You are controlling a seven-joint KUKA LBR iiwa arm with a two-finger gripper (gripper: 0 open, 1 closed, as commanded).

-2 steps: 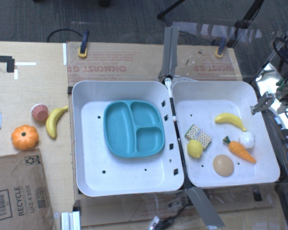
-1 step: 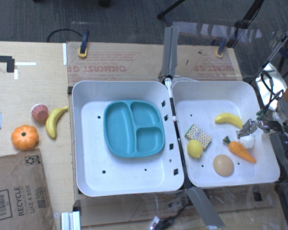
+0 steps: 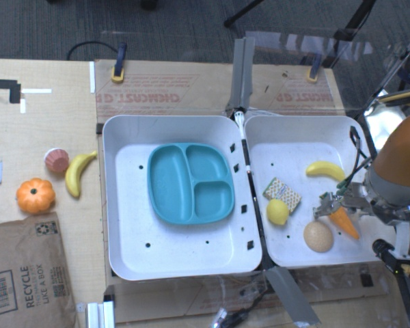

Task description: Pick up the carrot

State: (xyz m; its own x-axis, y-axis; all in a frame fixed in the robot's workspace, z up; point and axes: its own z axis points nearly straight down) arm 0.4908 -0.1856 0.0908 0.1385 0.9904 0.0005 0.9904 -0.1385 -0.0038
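Orange carrot (image 3: pixel 344 222) in right bin (image 3: pixel 297 251); teal tray (image 3: pixel 190 183) left bin (image 3: pixel 123 251)

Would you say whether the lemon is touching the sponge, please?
Touching: in the camera view the lemon sits against the lower edge of the sponge, with no white bin floor between them.

Two bins side by side on the desk (image 3: pixel 41 121). In the left bin (image 3: pixel 123 244): divided plate (image 3: pixel 190 183), central. In the right bin (image 3: pixel 294 142): banana (image 3: pixel 324 170) toward the rear; sponge (image 3: pixel 283 193) left of centre, with lemon (image 3: pixel 277 212) touching its front edge; egg (image 3: pixel 318 237) at the front; carrot (image 3: pixel 345 223) just right of the egg, at the end effector (image 3: pixel 330 203). On the desk left of the bins: second banana (image 3: pixel 78 173), cupcake (image 3: pixel 57 160) beside it, pumpkin (image 3: pixel 35 196) in front, paper bag (image 3: pixel 27 279) nearest the front edge.
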